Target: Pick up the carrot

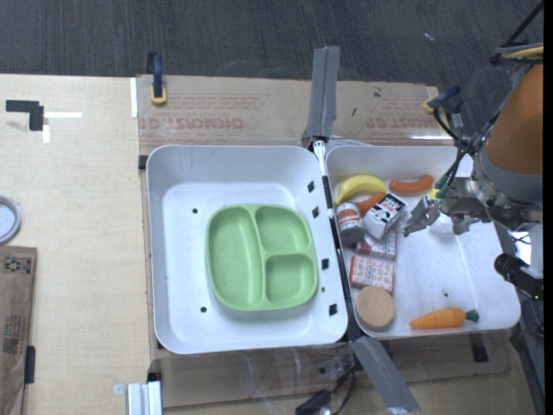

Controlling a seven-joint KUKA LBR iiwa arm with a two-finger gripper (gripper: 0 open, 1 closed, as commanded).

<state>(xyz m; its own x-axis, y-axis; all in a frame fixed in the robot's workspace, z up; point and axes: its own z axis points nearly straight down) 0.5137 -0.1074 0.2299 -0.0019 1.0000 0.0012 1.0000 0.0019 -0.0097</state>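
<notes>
Carrot: the orange plastic carrot with a green stalk end (442, 319) lies flat at the near edge of the right white bin (484, 258), stalk pointing right. It sits well below the fingers and apart from them.
Round disc: a tan round biscuit-like disc (376, 307) lies left of the carrot, below and left of the fingers.
Gripper: the grey two-finger gripper (421, 215) hangs over the middle of the right bin. Its fingers look spread apart with nothing between them, though the dark shapes are hard to read.
Clutter by the fingers: a small black-and-white box (384, 216) lies just left of the fingertips, with a small brown can with a white lid (349, 222) further left.
Fruit and sausage: a yellow banana (360, 186) and an orange-red sausage (410, 183) lie above and left of the fingers.
Red packets: red-and-white patterned cartons (372, 271) lie below and left of the fingers.
Left bin: the left white bin (173, 258) holds a pale green divided plate (262, 257), far left of the fingers.
</notes>
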